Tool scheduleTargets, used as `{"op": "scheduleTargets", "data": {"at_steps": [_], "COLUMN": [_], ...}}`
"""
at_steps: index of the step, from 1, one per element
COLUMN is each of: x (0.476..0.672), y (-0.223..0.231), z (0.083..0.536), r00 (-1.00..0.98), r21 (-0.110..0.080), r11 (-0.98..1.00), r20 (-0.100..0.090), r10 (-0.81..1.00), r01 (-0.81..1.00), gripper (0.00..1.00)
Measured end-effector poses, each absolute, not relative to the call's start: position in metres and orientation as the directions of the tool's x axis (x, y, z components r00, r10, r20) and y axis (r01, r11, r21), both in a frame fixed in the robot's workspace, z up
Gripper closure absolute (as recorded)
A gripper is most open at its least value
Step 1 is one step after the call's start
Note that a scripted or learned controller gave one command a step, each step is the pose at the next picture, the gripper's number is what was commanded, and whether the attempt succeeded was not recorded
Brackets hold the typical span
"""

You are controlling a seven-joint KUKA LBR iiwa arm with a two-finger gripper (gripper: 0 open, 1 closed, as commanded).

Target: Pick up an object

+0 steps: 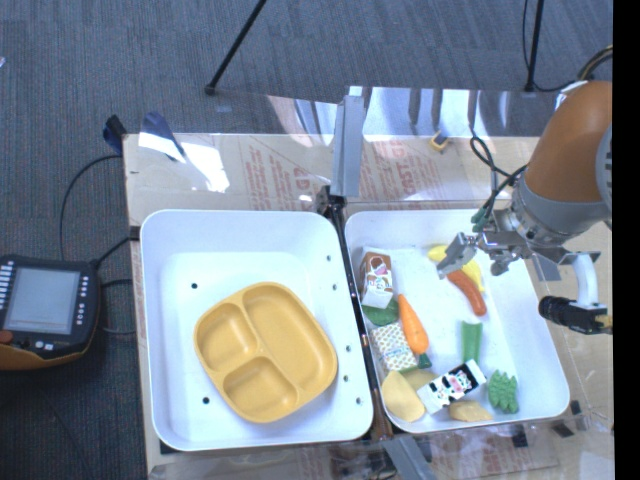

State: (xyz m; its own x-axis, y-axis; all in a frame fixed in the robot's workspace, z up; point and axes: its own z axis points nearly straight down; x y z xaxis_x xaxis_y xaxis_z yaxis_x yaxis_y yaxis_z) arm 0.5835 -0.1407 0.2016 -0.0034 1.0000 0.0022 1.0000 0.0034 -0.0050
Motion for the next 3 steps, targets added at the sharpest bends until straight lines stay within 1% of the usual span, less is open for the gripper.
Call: {"op": "scheduleTargets", "data": {"at_steps": [1, 2, 3], "x": [0.584, 0.584, 0.594], "y": [-0.190, -0.190, -0.124], "z": [0.085, 0.095, 0.227], "r00": [-0.074, -0.071, 0.036], "r21": [-0.004, -0.005, 0.010], "r11": [0.074, 0.071, -0.036], "r20": [0.002, 0.004, 0.001], "r10": [0.997, 0.997, 0.999], "r01": [0.997, 0.997, 0.999], "gripper": [0.00, 1.00, 1.00]}}
